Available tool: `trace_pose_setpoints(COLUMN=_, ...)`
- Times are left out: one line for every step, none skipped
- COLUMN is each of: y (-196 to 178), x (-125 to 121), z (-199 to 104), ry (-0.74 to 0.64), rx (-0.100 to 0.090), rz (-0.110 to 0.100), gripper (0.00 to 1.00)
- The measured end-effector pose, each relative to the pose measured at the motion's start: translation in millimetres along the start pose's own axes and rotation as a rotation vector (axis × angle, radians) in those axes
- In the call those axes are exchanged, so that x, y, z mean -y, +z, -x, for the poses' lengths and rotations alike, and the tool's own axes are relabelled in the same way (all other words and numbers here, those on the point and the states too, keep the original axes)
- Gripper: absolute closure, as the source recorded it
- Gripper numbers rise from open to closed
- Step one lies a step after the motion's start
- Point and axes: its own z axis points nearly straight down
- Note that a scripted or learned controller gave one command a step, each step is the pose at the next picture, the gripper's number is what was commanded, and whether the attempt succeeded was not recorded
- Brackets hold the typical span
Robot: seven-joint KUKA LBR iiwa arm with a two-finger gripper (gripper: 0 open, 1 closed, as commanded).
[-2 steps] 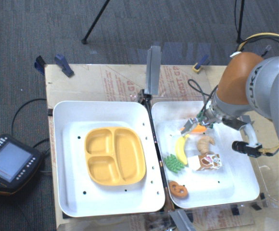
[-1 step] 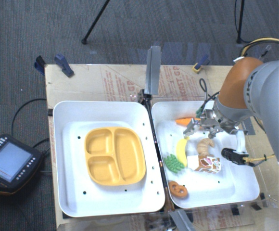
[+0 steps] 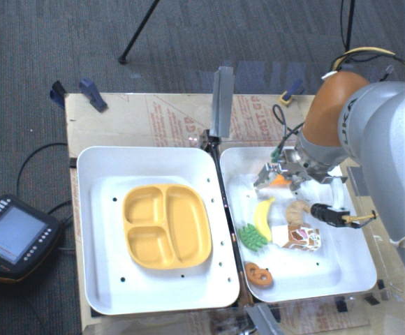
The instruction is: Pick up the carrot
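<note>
Item: carrot pick, state at this moment

Progress: reach done, lift not shown. The gripper [image 3: 280, 174] is low in the right bin [image 3: 342, 274], in its rear half, directly at the carrot [image 3: 278, 181]. Only a small orange patch of the carrot is visible, tucked against the gripper's metal parts. Whether the gripper is released or clenched on it cannot be told, and neither can whether the carrot is clear of the bin floor. Judged remaining: a confirmed grasp and the raise.

Count, right bin:
- carrot, 1, at the gripper
- banana [image 3: 262, 216], 1, just in front of the carrot
- green leafy piece [image 3: 253, 236], 1, touching the banana's near end
- pretzel [image 3: 258, 274], 1, at the front edge, apart from the rest
- printed carton [image 3: 300, 238], 1, on its side
- beige lump [image 3: 297, 211], 1, touching the carton's rear; kind unclear

Count, left bin [image 3: 98, 257]:
- yellow plate [image 3: 166, 226], 1, three compartments

Other:
- bins, 2, side by side on the counter [image 3: 146, 121]
- arm, 1, entering from the right
</note>
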Motion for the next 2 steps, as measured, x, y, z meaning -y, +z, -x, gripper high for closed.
trace_pose_setpoints(y=-32, x=-1, z=9, ry=-0.022, rx=0.001, rz=0.003, gripper=0.0)
trace_pose_setpoints(y=2, x=0, z=12, ry=0.023, rx=0.0, rz=-0.004, gripper=0.0)
